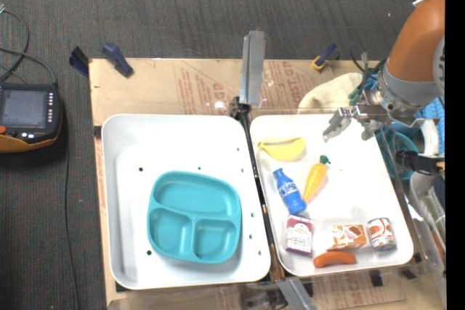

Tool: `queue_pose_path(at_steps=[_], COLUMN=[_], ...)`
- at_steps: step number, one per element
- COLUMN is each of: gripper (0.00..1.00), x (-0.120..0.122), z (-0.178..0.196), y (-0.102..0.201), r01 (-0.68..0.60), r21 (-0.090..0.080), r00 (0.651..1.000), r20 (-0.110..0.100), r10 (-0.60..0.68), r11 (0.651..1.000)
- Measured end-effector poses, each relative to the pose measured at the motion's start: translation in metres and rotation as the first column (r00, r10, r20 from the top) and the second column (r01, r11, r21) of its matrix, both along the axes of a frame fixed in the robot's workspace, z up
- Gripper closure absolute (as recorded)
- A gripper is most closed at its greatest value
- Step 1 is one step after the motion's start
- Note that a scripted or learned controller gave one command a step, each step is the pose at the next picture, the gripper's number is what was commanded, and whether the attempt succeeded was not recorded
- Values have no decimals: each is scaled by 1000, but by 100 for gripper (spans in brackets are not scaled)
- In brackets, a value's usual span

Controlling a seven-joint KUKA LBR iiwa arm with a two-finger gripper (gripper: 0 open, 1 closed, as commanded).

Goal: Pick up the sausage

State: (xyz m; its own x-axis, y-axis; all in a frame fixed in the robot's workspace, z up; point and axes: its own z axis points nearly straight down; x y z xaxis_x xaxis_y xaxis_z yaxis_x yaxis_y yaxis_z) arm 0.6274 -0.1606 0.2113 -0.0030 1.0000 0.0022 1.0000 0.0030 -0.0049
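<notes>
Dark carpet surrounds a cardboard-covered tabletop (182,87) that carries two shallow white bins side by side. The left bin (123,149) holds a teal divided plate (195,218). The right bin (378,178) holds a banana (283,148), a carrot (315,180), a small blue bottle (289,192), a little carton (298,236), a flat packet (347,234), a can (381,234) and the sausage (334,258), which lies lengthwise along the bin's near edge, just below the packet and close to the carton. The gripper (351,120) hangs over the bin's far right corner, well apart from the sausage; its jaws look parted with nothing between them, though at this slant I can't be sure how wide. To do the pick well, the arm should travel to the near edge, turn the jaws across the sausage's short width, and come straight down so as not to catch the packet or the bin wall.
</notes>
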Motion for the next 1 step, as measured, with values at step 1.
queue_pose_path(at_steps=[1], gripper=[0], x=[-81], z=[-45], y=[16], r01=[-149], r21=[2], r00=[989], r20=[-1], r10=[149], r11=[989])
